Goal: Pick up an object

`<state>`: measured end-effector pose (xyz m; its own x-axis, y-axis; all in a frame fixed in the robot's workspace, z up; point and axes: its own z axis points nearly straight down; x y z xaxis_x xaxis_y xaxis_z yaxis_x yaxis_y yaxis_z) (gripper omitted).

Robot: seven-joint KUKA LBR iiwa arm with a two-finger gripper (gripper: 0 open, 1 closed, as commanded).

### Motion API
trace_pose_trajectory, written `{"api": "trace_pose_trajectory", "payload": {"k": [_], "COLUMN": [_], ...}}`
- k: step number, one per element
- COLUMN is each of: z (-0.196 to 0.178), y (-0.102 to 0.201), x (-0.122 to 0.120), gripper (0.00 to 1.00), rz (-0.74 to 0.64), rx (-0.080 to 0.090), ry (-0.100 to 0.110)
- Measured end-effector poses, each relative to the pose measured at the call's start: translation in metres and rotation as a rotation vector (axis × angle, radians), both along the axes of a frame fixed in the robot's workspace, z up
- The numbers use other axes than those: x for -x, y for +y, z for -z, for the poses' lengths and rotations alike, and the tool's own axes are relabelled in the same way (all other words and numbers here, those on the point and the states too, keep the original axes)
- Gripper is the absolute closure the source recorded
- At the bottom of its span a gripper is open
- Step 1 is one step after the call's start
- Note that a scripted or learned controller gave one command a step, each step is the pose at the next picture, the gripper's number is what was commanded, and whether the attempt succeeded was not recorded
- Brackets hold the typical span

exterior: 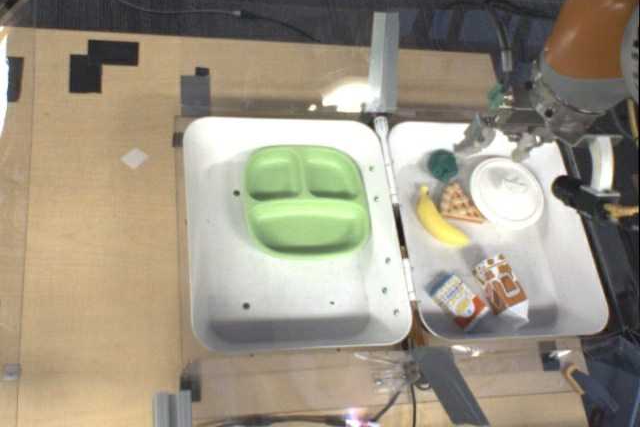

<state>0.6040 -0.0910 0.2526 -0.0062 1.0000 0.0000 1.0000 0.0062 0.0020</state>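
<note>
Left bin (210, 245): green tray (305, 198) only, ignore it. Right bin (570, 305): banana (440, 219) by divider, waffle piece (460, 202) touching it, teal lump (441, 161) above, two small cartons (480, 293) near front, white round lid (507, 189) toward back. Gripper (497, 137) hovers at back of right bin, above lid's edge, fingers spread, nothing between them. You want isolated target: pick teal lump or carton, centre over it, descend straight, avoid banana-waffle cluster.
</note>
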Motion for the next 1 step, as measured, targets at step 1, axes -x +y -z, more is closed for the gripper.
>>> {"api": "trace_pose_trajectory", "payload": {"k": [1], "z": [0.1208], "y": [-0.0054], "x": [-0.0311], "gripper": [0.0], "rz": [-0.151], "rx": [0.0], "ry": [-0.001]}}
